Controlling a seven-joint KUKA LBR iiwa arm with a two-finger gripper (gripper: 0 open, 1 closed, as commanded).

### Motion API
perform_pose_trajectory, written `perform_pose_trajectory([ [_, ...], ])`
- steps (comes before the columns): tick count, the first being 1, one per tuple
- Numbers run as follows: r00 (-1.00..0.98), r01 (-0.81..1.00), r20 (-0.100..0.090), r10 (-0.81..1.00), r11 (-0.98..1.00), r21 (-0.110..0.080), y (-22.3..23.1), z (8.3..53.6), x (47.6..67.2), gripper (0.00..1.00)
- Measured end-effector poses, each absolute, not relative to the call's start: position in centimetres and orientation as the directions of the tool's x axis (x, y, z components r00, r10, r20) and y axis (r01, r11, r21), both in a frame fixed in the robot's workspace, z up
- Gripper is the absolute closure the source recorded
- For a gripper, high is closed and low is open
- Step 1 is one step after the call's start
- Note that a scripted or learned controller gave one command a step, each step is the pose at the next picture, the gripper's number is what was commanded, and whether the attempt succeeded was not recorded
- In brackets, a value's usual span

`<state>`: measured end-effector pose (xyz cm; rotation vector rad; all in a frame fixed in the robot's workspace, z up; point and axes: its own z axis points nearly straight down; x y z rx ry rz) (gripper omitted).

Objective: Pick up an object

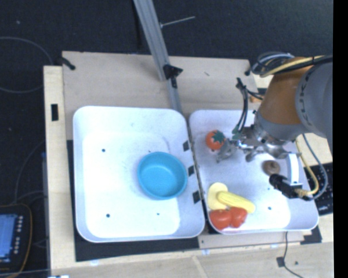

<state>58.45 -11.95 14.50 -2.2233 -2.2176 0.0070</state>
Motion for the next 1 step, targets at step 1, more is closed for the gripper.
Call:
perform_pose_trajectory([
  [1, 0.004, 1.0, -0.003, 1.0, -0.004, -0.004, -12.14, 9.76, 58.4, 0.0],
])
